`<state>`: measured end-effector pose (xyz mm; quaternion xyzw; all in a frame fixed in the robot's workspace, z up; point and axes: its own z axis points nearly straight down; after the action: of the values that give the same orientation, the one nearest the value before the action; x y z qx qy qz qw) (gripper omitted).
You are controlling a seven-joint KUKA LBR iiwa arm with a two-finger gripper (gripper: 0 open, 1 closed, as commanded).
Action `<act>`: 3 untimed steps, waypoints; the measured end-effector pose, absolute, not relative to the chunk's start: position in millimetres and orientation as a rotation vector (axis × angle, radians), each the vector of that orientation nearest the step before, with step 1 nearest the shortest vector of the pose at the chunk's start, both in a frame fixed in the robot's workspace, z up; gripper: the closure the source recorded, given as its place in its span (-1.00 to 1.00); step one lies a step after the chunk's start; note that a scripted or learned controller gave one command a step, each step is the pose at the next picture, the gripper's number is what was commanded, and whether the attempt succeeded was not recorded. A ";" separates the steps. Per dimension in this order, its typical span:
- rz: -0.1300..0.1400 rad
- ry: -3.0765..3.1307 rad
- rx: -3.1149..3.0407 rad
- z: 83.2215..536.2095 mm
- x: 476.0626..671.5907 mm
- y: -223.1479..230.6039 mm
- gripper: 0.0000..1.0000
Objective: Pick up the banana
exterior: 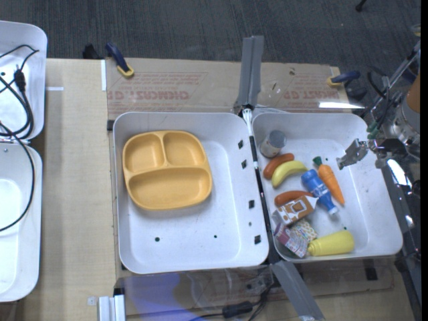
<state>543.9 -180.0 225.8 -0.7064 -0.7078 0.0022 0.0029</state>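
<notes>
The yellow banana (289, 172) lies in the right bin (374, 246), in its left half, curved and touching an orange-red sausage (277, 164) just behind it. My gripper (352, 154) hangs over the right side of the same bin, well to the right of the banana and beyond the carrot (331, 183). Nothing shows in its grasp.
Around the banana lie a blue bottle (319, 191), a second sausage (290, 196), a small carton (296, 210), a printed packet (298, 237), a yellow bottle (332, 243) and a grey can (273, 141). The left bin (194, 246) holds a yellow divided plate (167, 170).
</notes>
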 end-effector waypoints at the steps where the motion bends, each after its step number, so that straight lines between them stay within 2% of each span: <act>1: 0.007 -1.976 -2.433 98.0 476.2 -169.2 -1.00; 2: 0.005 -2.122 -2.311 88.4 484.8 -187.8 -1.00; 3: -0.003 -2.337 -2.083 88.4 477.7 -211.4 -1.00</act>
<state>477.7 -211.4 88.4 -0.6653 -0.7466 -0.0009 0.0056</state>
